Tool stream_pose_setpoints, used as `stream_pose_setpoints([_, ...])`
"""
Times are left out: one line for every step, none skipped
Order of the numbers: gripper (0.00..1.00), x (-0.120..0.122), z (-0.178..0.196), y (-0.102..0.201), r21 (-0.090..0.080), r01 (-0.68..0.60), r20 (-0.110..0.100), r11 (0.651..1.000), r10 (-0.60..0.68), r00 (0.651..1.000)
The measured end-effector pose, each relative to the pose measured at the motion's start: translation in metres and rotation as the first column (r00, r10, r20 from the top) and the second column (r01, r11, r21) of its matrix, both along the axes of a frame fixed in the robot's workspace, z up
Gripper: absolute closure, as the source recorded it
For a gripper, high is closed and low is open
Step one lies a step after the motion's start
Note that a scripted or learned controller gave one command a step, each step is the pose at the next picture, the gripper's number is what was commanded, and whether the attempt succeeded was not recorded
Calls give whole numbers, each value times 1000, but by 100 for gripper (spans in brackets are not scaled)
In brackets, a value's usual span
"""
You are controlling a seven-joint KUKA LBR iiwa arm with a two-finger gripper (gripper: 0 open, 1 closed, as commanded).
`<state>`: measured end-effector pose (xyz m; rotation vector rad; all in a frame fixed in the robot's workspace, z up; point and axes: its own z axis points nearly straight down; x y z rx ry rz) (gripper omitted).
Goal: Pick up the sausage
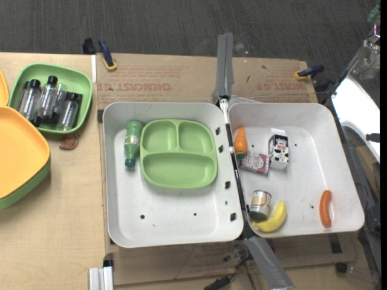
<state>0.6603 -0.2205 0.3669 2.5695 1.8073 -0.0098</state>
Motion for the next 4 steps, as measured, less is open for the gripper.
stream_pose_setpoints([100,1,7,1,-1,-5,-3,1000,5,1000])
stream_pose_setpoints([100,2,14,3,-3,-9,-7,1000,9,1000])
stream_pose_setpoints([100,-1,73,15,1,374,3,927,-374,927])
stream_pose_setpoints([100,0,80,16,-1,371,-1,929,-371,929])
